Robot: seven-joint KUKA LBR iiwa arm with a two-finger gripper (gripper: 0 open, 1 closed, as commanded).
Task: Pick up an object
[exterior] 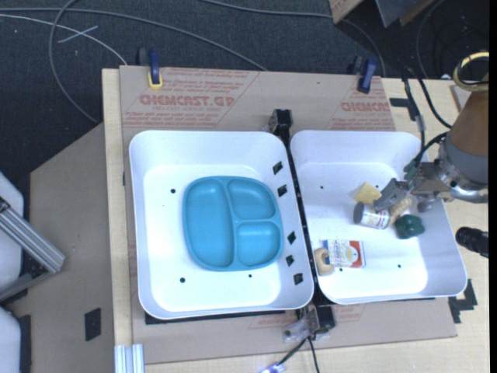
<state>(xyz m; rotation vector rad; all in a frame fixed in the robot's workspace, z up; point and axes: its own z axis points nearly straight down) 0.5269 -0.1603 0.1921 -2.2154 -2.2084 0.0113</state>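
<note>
Bins sit side by side on my bench: the left bin (155,208) bears a blue divided plate (233,222). In the right bin (342,286) I see a small packet (342,253), a yellow block (366,192), a little bottle (374,218) and a green lump (408,225). My gripper (396,196) hangs over the bottle; whether it is apart or together, I cannot tell.

A blue sectioned plate (232,222) lies mid-way in the left white bin (147,162). Blue clamps pinch the cardboard-covered worktop (116,231) at eleven o'clock (154,67) and one o'clock (366,74). Grey cables (78,22) trail across the dark floor at ten.
</note>
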